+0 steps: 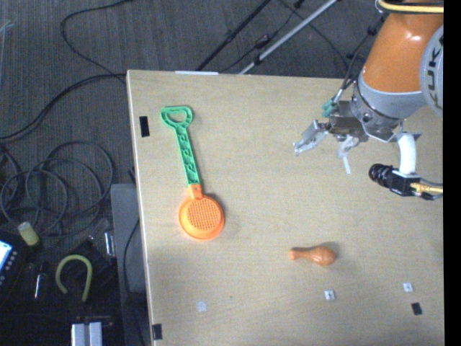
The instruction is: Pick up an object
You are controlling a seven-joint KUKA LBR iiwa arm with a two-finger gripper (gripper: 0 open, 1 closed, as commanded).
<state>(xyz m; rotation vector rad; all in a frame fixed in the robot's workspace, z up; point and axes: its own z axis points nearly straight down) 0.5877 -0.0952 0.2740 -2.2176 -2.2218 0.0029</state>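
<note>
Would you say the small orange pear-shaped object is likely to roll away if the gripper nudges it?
Probably: the orange pear-shaped object looks rounded and lies on its side. Its narrow neck suggests it would curve rather than roll straight. It looks small and likely light.

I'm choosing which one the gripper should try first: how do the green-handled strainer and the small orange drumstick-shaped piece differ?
The strainer is far longer than the drumstick piece. The strainer is two-coloured, with a green handle and an orange mesh head, while the drumstick piece is plain orange. The strainer lies nearly up and down the view at left, and the drumstick piece lies crosswise, lower and nearer the gripper. Both lie flat, untouched.
</note>
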